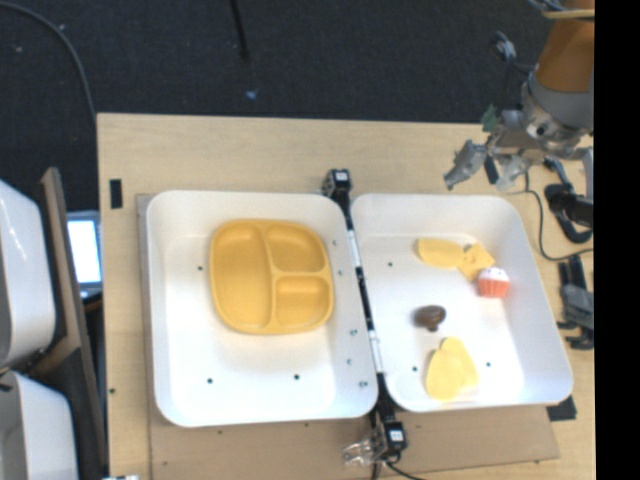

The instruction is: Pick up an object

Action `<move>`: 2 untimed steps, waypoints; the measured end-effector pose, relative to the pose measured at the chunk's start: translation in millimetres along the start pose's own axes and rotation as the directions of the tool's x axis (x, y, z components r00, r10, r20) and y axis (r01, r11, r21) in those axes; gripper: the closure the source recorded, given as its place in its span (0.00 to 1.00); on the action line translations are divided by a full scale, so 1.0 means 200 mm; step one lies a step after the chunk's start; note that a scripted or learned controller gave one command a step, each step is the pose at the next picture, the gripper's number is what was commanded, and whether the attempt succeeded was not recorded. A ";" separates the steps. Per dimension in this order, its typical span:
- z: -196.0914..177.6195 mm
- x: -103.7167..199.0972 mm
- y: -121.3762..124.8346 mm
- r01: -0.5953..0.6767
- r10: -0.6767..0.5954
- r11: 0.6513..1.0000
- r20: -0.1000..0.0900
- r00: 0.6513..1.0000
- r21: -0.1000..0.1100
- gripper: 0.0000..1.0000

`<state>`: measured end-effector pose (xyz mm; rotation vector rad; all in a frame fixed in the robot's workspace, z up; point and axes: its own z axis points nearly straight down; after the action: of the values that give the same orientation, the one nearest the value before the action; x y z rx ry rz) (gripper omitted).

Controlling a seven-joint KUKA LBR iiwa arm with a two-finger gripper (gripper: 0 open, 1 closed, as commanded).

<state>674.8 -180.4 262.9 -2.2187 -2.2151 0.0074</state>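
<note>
- Camera view: the arm (565,53) enters at the upper right of the frame, its top cut off by the frame edge, with the orange band showing above the grey wrist.
- The gripper (478,165) sits at the upper right, over the bench (250,153) just above the top rim of the right bin (535,268). It is small and blurred, and I cannot tell how it is set; nothing shows in it.
- The right bin holds a flat yellow piece (441,253) in its upper part, touching a yellow block (477,259) at its right end.
- A small orange-and-white thing (492,284) lies just below the block, touching it or nearly so; its shape is hard to make out.
- A small brown lump (430,317) lies near the bin's middle, apart from the rest.
- A yellow pear-like shape (450,370) lies below the lump, near the lower rim.
- The left bin (180,368) holds a yellow divided plate (270,275) with three compartments, lying flat in the bin's upper middle.
- At the left edge, white boxes (20,268) are cut off by the frame.
</note>
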 end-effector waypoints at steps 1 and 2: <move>-0.03 0.00 0.01 0.001 -0.001 1.000 0.002 1.000 -0.009 0.00; 0.22 0.01 -0.04 0.001 -0.001 1.000 0.001 1.000 -0.005 0.00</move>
<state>665.8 -178.3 218.3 -2.2201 -2.2192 0.0035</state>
